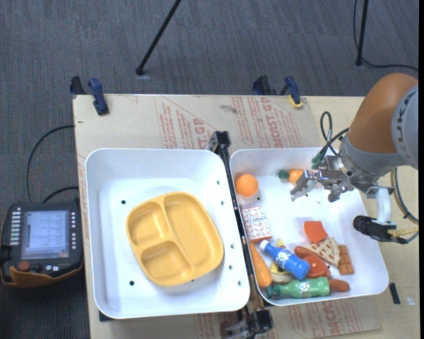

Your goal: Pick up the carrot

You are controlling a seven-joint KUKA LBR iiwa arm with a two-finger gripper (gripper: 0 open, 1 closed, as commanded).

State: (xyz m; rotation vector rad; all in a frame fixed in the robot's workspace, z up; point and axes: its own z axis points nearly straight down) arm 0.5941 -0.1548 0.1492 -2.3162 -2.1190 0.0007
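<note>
A long orange carrot (260, 265) lies against the left wall of the right bin (367, 277), near its front, beside a blue bottle (285, 258). A smaller orange piece with a green tip (292, 175) sits at the back of that bin; I cannot tell what it is. My gripper (316, 191) hangs over the back middle of the right bin, just right of that small piece and well behind the long carrot. Its fingers are spread open with nothing between them.
The right bin also holds an orange ball (246, 184), a small carton (256, 224), a green bottle (307, 287), a red-orange block (315, 231), a waffle-like wedge (330, 249) and several other toy foods. A yellow divided plate (174, 237) lies in the left bin (99, 189).
</note>
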